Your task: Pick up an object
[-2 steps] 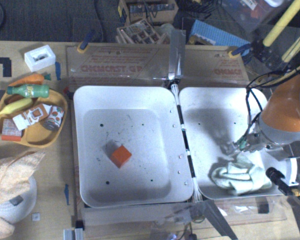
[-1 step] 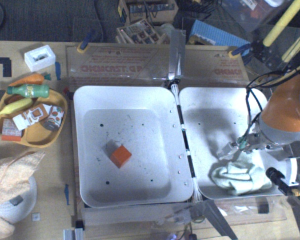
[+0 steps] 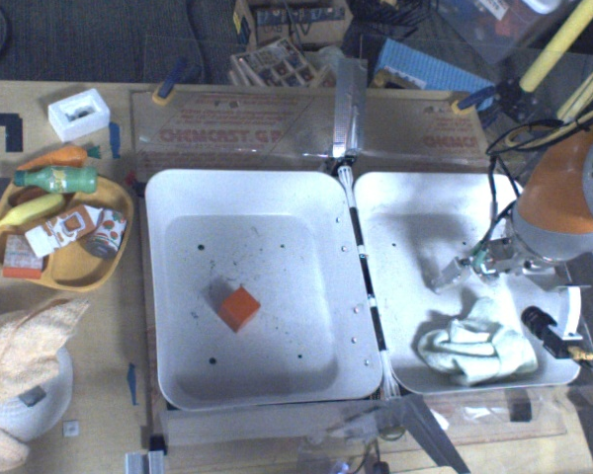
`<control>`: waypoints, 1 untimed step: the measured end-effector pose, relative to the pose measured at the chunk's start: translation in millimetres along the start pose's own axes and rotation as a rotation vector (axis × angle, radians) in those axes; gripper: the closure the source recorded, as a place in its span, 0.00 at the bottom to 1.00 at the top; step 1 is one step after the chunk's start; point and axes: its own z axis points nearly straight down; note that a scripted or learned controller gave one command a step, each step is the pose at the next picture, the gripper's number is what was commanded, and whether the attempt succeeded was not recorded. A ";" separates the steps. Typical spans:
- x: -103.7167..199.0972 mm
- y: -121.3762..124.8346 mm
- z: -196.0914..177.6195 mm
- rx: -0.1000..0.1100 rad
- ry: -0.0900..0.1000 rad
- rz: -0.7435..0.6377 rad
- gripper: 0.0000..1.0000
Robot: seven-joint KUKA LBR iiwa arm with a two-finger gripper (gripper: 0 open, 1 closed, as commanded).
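An orange block (image 3: pixel 240 308) lies alone in the left bin (image 3: pixel 178 205), near its middle. A crumpled white cloth (image 3: pixel 476 349) (with greenish folds) sits in the right bin (image 3: pixel 395 205), toward the near edge. The gripper (image 3: pixel 453 273) hangs just above the cloth; whether it is wide or narrow I cannot tell
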 end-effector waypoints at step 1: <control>33.3 51.7 -0.1 -0.004 -0.002 -0.106 0.00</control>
